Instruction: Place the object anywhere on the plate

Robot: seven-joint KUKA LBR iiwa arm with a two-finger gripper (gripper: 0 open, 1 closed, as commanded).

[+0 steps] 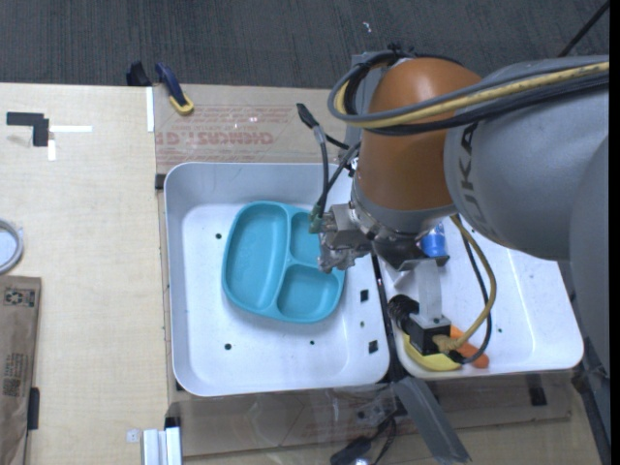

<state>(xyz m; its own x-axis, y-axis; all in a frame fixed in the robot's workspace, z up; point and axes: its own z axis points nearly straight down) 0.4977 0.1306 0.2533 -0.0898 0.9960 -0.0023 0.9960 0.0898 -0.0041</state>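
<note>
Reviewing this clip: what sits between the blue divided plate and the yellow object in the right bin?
In the camera view, the gripper hangs at the blue divided plate's right edge; beyond it run the bins' adjoining white walls, then the yellow object.

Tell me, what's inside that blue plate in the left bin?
The blue plate has three compartments, and the parts in view look bare. The gripper hangs over its right edge and covers that corner, so anything lying there is hidden.

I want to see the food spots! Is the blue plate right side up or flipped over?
Right side up. The blue plate lies flat in the left bin, its hollow compartments facing up.
</note>
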